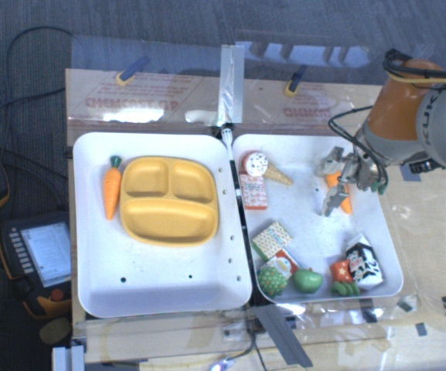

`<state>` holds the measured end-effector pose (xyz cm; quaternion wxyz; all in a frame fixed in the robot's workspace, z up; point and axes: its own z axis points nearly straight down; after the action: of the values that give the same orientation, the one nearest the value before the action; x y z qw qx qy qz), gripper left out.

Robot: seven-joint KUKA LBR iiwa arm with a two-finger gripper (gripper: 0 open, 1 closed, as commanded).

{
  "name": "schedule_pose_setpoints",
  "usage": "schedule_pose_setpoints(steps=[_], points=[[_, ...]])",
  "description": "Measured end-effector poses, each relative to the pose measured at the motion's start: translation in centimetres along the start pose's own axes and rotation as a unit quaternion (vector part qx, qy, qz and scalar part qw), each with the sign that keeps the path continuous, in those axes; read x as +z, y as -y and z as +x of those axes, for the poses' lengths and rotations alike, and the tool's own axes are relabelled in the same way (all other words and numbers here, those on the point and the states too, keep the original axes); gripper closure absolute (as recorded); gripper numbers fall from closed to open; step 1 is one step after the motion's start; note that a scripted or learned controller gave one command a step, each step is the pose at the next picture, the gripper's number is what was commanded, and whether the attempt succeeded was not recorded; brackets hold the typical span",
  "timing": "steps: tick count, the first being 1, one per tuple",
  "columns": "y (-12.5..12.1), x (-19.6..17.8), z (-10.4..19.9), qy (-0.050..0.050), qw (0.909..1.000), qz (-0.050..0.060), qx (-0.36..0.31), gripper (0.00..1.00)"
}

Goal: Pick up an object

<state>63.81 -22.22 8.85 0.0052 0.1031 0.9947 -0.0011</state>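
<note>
Orange object (338,192): a small orange piece sits in the upper right part of the right bin (377,230), directly at the gripper (337,184). The fingers (332,204) point down and to the left around it, with orange showing on both sides of them; whether they are clamped on it cannot be told. The grey arm (408,122) with its orange band enters from the right edge of the frame.

Other contents of the right bin: an ice-cream cone toy (263,167) and a red carton (253,192) at upper left; a checkered box (272,239), green items (308,280) and a black-and-white carton (362,265) along the lower edge.

The left bin (91,284) holds a yellow divided tray (168,199) with a toy carrot (112,188) just to its left.
</note>
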Motion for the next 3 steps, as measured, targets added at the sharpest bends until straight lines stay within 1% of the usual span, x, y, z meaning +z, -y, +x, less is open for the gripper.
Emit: schedule_pose_setpoints(steps=[1,2,3], points=[[-0.1,-1.2,-0.2,0.003,1.0000,0.002,-0.002,1.00],[-5.5,-11.7,3.1,-0.003,0.9998,0.000,0.022,1.00],[0.7,-0.4,7.6,0.002,0.9995,0.000,-0.032,1.00]])
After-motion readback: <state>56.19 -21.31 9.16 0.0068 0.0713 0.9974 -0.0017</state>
